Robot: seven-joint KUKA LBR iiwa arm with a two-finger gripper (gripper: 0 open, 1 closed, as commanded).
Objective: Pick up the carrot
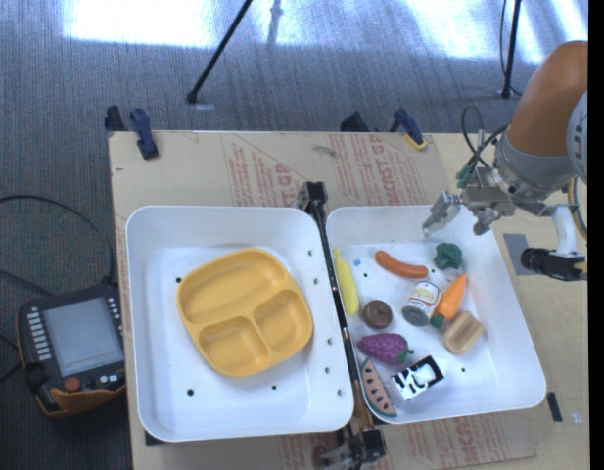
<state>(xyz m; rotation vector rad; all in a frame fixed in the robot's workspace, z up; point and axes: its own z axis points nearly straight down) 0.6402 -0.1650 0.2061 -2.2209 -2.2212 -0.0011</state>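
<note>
Watermelon slice (376, 392) sits nearest; carrot (450, 299) lies at 6 o'clock below the open, empty claw (462, 212), so descend between broccoli (447, 256) and can (420, 303).

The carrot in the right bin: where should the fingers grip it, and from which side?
Grip the carrot across its thick orange middle, coming from above. It lies flat and slanted, green end beside the can, bread just below, so the fingers should close across its narrow width.
</note>
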